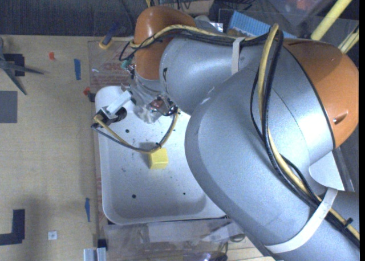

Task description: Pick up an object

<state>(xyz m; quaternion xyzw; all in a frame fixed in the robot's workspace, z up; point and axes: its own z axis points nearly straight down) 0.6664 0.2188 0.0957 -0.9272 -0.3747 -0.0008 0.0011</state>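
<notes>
A small yellow block [158, 159] lies on the floor of the white bin [122, 200], near its middle. My gripper [147, 107] hangs over the bin's far end, above and slightly left of the block and apart from it. The grey arm with its orange band reaches in from the right and hides the bin's right side. A thin yellow cable [132, 146] loops from the wrist down close to the block.
A few dark specks dot the bin floor. The wooden bench [45, 140] to the left bears blue tape marks and black fixtures. Boxes and cables crowd the back edge. The second bin's rim [165, 234] shows at the bottom.
</notes>
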